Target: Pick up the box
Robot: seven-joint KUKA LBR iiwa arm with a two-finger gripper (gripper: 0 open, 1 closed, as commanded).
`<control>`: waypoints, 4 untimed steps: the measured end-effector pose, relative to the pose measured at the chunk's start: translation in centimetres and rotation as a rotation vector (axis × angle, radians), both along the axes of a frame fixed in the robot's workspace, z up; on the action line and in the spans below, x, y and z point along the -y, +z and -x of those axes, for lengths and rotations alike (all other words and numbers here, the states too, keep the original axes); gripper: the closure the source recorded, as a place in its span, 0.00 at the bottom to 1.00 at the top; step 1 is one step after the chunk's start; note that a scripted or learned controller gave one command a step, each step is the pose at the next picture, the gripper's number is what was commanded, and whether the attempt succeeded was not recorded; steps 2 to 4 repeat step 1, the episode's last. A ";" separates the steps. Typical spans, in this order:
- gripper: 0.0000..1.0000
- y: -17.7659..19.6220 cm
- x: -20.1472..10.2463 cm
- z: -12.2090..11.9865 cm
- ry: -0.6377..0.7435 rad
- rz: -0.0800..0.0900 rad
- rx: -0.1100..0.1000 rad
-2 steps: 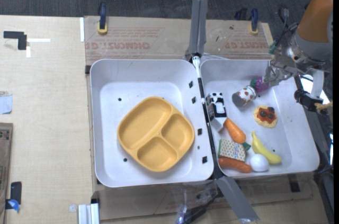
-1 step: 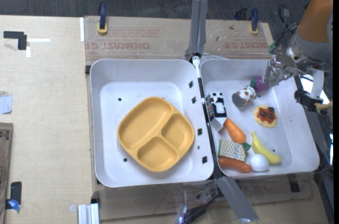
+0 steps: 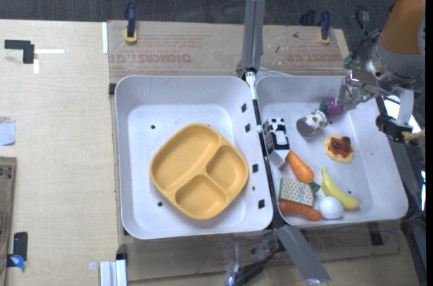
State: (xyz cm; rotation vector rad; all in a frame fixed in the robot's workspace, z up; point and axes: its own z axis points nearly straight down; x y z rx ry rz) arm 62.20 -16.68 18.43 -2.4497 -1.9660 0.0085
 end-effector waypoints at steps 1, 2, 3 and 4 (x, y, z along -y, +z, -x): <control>0.00 0.0 0.0 0.0 0.000 0.000 0.000; 0.00 0.0 0.0 0.0 0.000 0.000 0.000; 0.00 0.0 0.0 0.0 0.000 0.000 0.000; 0.00 0.0 0.0 0.0 0.000 0.000 0.000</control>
